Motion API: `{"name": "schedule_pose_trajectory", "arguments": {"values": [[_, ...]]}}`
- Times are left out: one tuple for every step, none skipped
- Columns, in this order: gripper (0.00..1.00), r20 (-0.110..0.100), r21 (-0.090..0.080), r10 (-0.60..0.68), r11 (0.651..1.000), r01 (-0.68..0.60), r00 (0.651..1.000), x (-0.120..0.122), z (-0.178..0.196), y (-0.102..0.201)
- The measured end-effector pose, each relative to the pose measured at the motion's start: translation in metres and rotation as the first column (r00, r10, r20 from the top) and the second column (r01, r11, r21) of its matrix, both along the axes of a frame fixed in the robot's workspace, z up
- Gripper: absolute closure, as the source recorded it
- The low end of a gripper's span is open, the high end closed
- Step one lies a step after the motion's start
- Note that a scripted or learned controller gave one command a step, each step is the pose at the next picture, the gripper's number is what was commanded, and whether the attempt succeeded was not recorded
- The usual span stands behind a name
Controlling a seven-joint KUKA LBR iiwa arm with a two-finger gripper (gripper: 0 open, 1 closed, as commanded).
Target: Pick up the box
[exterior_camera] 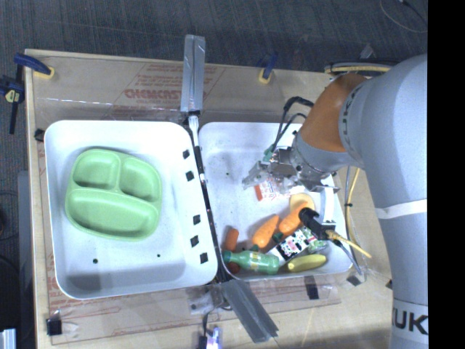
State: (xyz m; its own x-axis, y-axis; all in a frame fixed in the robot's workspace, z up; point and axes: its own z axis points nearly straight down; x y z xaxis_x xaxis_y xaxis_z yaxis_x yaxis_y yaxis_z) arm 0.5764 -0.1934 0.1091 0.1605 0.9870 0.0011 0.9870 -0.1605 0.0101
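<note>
Right bin (pixel 218 158), near rim at 6 o'clock: green bottle (pixel 254 261), yellow banana (pixel 306 263), patterned box (pixel 296 244) between carrots (pixel 278 226) and banana. Gripper (pixel 270 171) farther, at 12 o'clock from box, over white-red wrapper (pixel 267 189). Jaw state: cannot tell. Left bin (pixel 58 195): green tray (pixel 114 193).

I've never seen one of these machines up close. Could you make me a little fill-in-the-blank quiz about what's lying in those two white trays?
1. The green divided plate lies in the ____ bin.
2. The carrots near the right bin's lower edge are ____ in colour.
3. The arm wears an ____ band above its wrist.
4. The green bottle lies on its ____.

Missing words: left; orange; orange; side
</note>
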Motion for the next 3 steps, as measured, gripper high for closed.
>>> {"name": "schedule_pose_trajectory", "arguments": {"values": [[0.0,-0.012,0.002,0.159,0.987,-0.159,0.987,-0.031,0.056,0.012],[0.0,-0.004,-0.003,0.183,0.983,-0.183,0.983,0.002,-0.012,-0.002],[1.0,-0.002,-0.007,0.185,0.983,-0.185,0.983,0.003,0.0,-0.003]]}}
